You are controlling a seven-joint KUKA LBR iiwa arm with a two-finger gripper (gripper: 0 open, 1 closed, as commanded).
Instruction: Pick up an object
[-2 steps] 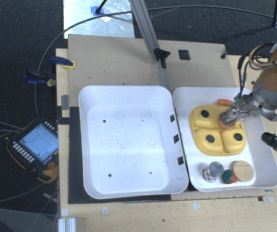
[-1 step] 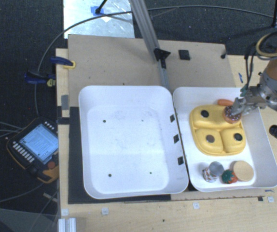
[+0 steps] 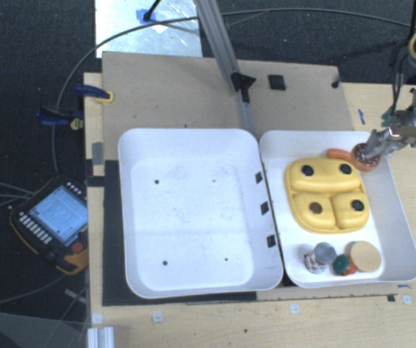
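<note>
Nearest me, along the front wall of the right bin [image 3: 404, 256], sits a little row of things: a small grey-and-white piece [image 3: 318, 257], a red and green toy [image 3: 344, 265] and a tan round disc [image 3: 366, 255]. Just behind that row lies a yellow moulded tray [image 3: 327, 193] with dark spots, filling the middle of this bin. Behind the tray, at the back wall, rests an orange sausage-shaped piece [image 3: 338, 153], with a brown ring-like object [image 3: 368, 162] touching its right end. The arm's jaws [image 3: 373, 151] sit right over that brown object; whether they are spread or pinching it I cannot tell. Left of the tray lies the other white bin [image 3: 132, 194].
</note>
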